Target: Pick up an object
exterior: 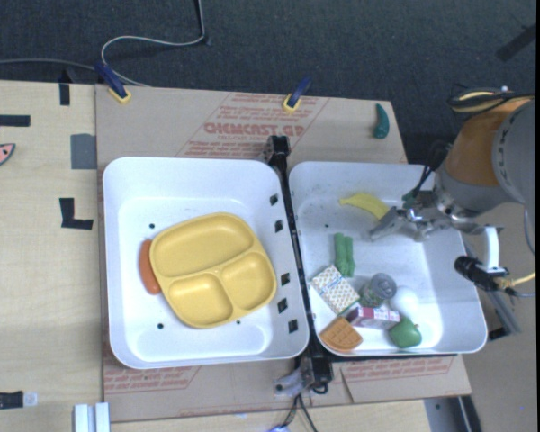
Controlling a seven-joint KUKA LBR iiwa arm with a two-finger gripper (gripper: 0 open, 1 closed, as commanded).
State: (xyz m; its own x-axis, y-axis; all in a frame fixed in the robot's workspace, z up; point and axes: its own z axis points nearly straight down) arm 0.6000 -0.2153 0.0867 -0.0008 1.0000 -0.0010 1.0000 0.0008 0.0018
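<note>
My gripper (pixel 385 227) hangs over the right bin (pixel 450 277), in its upper middle, pointing left. Just up and left of it lies a yellow banana (pixel 364 205), apart from the gripper. Below it lies a green stick-shaped piece (pixel 344 254). Further toward the front of the bin sit a patterned white packet (pixel 335 288), a grey round object (pixel 379 288), a small pink box (pixel 378 314), an orange waffle-like piece (pixel 341 335) and a green round object (pixel 405 334). I see nothing held by the gripper.
The left bin (pixel 126 196) holds a yellow divided plate (pixel 214 268) with an orange-red object (pixel 148 268) poking out at its left side. A small green item (pixel 381 121) lies on the cardboard behind the right bin. The arm's orange band (pixel 472 156) stands over the bin's right rim.
</note>
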